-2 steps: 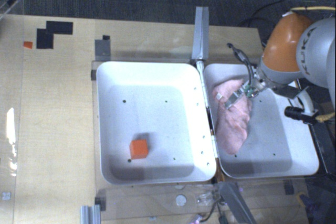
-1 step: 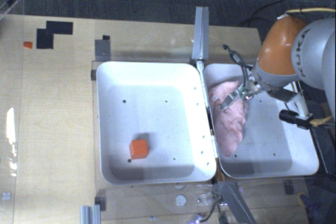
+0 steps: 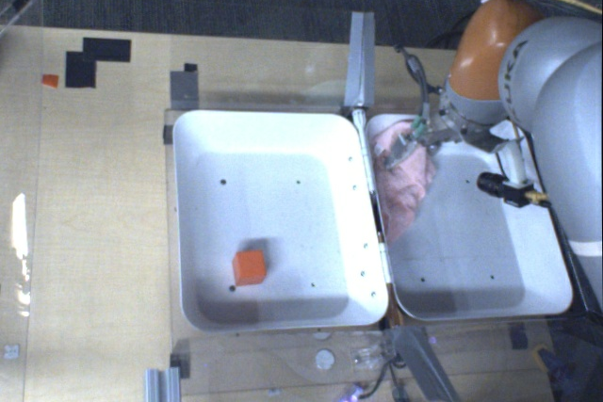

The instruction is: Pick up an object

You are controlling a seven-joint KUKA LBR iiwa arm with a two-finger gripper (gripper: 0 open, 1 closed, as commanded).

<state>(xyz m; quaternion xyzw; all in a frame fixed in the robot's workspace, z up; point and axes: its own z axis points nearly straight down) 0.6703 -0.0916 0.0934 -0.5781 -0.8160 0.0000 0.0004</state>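
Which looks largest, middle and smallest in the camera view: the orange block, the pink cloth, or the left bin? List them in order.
1. Left bin, by far the largest.
2. Pink cloth, lying in the right bin.
3. Orange block, the smallest, resting in the left bin.

Bulky grey arm (image 3: pixel 565 136), orange wrist band (image 3: pixel 490 42), black cable (image 3: pixel 509 188).

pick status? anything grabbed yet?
Done: the grey arm's gripper has reached the right white bin. In hand: it sits on the crumpled pink cloth at the bin's left wall; a grip can't be confirmed. Left: lifting. The orange block lies untouched in the left white bin.
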